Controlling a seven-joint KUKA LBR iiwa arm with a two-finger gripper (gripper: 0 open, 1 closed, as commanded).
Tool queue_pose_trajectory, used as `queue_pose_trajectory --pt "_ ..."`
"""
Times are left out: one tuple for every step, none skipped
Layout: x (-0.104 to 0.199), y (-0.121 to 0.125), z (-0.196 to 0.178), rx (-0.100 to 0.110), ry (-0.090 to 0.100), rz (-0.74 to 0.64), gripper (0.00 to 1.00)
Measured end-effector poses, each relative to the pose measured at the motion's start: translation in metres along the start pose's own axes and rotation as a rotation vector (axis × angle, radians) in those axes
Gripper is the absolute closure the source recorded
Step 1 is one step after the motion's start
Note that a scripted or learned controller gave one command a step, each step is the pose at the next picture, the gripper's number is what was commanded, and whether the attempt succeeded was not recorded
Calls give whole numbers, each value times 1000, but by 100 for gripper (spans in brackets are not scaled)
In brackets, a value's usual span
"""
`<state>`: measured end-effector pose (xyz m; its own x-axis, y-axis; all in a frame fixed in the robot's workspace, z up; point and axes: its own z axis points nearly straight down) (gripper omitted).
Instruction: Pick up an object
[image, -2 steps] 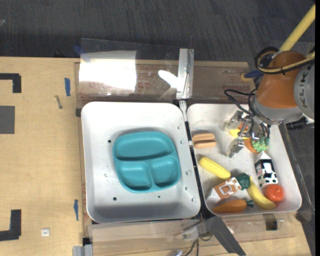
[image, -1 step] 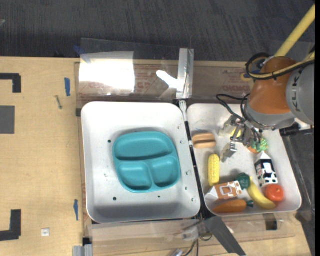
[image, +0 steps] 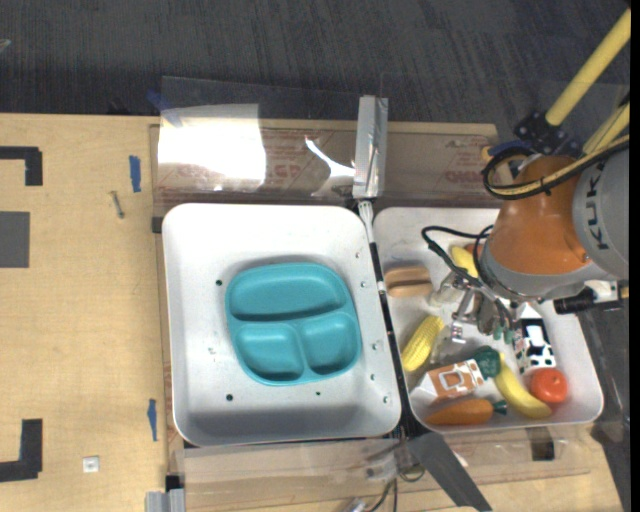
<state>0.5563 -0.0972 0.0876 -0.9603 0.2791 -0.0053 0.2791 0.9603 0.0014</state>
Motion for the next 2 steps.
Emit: queue_pose_trajectory --pt "-58 -8 -69 0 -5 94 0" --pt "-83 -46 0 1 -4 89 0"
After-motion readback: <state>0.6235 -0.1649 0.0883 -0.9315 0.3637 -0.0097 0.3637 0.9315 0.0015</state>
